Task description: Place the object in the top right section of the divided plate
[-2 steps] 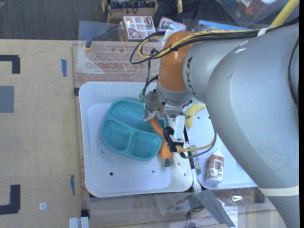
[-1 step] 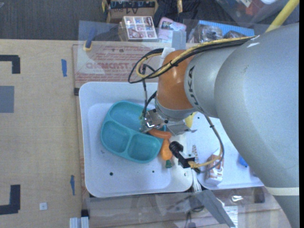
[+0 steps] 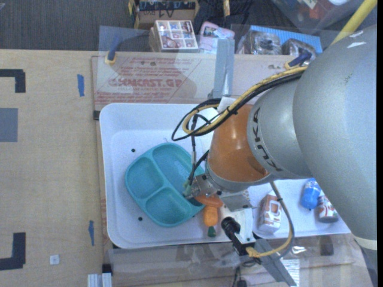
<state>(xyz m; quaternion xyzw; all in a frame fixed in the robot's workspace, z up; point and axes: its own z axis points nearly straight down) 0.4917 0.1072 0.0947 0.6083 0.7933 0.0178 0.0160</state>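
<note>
A teal divided plate (image 3: pixel 157 183) lies tilted in the left white bin (image 3: pixel 119 136), with three sections showing. The grey arm with its orange band (image 3: pixel 236 148) reaches in from the right and covers the plate's right edge. Under the wrist, the gripper (image 3: pixel 197 191) sits at the plate's right rim, its fingers hidden by the arm. An orange carrot-like object (image 3: pixel 210 211) with a green end lies just right of the plate, below the wrist. I cannot tell whether it touches the gripper.
In the right bin lie a small carton (image 3: pixel 270 213) and a blue-and-white bottle (image 3: pixel 311 195) beside another small item. Cables loop off the arm. Boxes and clutter stand beyond the bench's far edge.
</note>
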